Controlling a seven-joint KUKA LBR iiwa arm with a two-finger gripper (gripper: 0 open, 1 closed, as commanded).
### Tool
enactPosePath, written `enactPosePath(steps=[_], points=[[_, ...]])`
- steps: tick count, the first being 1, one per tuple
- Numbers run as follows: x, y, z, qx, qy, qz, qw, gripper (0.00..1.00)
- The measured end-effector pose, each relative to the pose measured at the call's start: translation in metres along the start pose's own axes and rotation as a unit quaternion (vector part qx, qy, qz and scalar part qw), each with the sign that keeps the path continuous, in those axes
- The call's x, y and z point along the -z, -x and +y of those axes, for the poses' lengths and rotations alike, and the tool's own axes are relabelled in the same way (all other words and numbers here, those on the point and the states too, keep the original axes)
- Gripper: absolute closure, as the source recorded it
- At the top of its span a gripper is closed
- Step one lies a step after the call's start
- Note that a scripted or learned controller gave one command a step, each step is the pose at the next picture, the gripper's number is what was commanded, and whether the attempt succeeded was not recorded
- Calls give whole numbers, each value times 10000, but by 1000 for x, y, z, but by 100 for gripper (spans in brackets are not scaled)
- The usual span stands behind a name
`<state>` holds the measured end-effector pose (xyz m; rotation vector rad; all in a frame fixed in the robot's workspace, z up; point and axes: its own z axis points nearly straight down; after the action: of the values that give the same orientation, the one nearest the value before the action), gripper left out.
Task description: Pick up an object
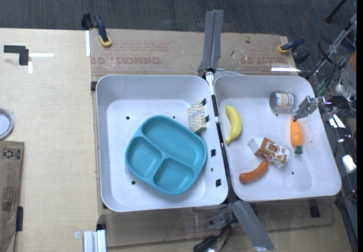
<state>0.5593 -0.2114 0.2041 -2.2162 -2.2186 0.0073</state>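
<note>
Nearest, right bin (326,185): sausage (253,172) by the front wall, brown-and-white carton (271,152) just behind it, touching or nearly so. Left bin (105,131): blue divided plate (165,155) fills most of the floor, small patterned packet (197,116) at its far right corner by the divider. Banana (232,123) lies lengthwise just right of the divider. Carrot (296,133) upright-ish near the right wall, tool (302,111) right at its top end, arm coming in over the right rim. Tool fingers look apart, nothing between them. Small can (282,100) on its side furthest back. Clamps on the cardboard sheet (170,52) on the table (45,120) behind.
</note>
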Motion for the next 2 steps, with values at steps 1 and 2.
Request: enactPosePath(steps=[1, 2], points=[[-105, 3, 72, 955, 30, 30, 9954, 0], [-116, -5, -2, 580, 8, 13, 9983, 0]])
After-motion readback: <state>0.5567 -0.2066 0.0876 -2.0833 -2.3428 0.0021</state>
